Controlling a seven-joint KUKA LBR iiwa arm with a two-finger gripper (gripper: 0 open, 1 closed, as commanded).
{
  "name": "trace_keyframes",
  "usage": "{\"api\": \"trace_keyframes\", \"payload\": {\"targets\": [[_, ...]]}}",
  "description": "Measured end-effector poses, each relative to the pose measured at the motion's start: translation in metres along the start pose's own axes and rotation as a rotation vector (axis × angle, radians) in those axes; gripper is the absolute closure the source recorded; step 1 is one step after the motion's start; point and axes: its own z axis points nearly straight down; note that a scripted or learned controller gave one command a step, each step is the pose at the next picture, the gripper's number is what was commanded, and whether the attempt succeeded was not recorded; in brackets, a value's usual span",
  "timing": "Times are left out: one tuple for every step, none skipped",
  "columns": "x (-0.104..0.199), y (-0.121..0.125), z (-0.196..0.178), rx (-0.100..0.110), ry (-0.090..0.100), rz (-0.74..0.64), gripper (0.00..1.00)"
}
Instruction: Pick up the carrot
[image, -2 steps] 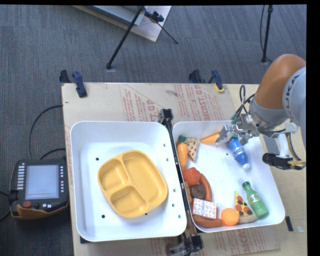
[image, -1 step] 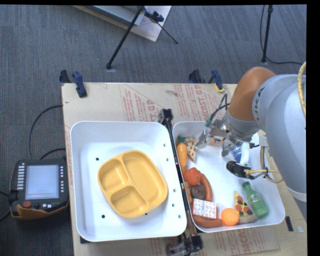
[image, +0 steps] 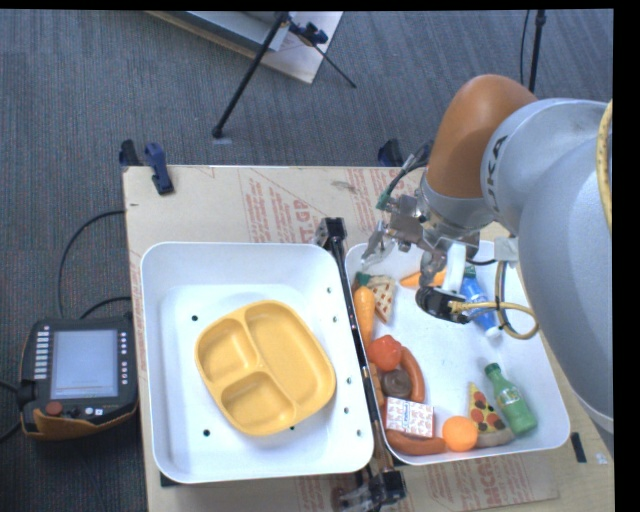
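Carrot (image: 365, 314) lying along right bin's (image: 556, 400) left wall, beside tomato (image: 385, 352) | my gripper (image: 404, 251) hovering above it, grasping nothing, closure unclear | I'm judging it light, stiff, slippery; pinching mid-length looks best.

Orange carrot (image: 365, 313), long & slim, lying flat, lengthwise along left wall of right bin (image: 553, 400), leafy end toward back, just beside red tomato (image: 385, 353)

A yellow divided tray (image: 265, 368) sits in a white bin (image: 165, 300); beside it, an orange carrot (image: 365, 316), a green bottle (image: 511, 400), an orange ball (image: 460, 433) and a red-and-white checked box (image: 409, 416) fill another white bin (image: 548, 385).
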Motion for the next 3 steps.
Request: {"api": "trace_keyframes", "payload": {"targets": [[-0.048, 0.003, 0.001, 0.002, -0.002, -0.101, 0.00], [-0.076, 0.030, 0.095, -0.006, 0.002, -0.231, 0.00], [-0.103, 0.038, 0.096, 0.005, 0.004, 0.024, 0.00]]}}
